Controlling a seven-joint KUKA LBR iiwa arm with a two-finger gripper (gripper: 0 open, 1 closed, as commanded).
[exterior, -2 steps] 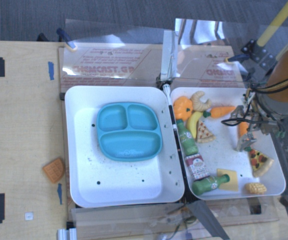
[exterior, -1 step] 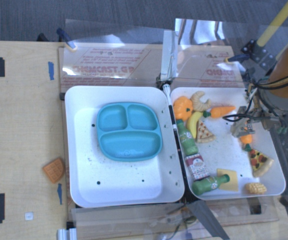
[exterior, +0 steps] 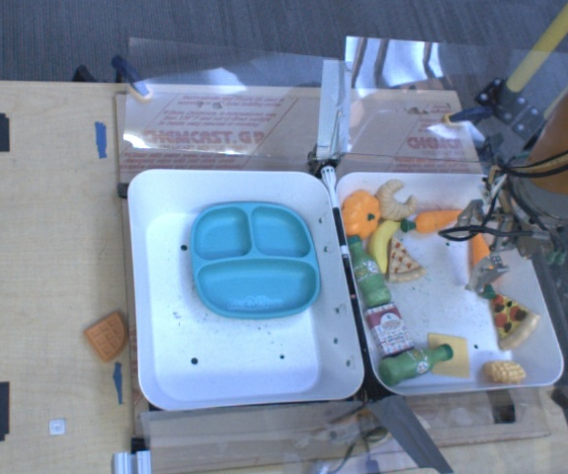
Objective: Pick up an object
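One tool (exterior: 485,270) hangs above the right bin (exterior: 545,363).

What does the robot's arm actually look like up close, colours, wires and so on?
The arm is grey with a broad orange band above the wrist. Black cables loop around it, and its gripper is a small grey metal piece.

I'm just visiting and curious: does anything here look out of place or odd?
One thing does: a small orange waffle-like toy lies on the wooden bench, left of the left bin, while the other toy foods sit in the right bin. The blue plate lies flat in the left bin.
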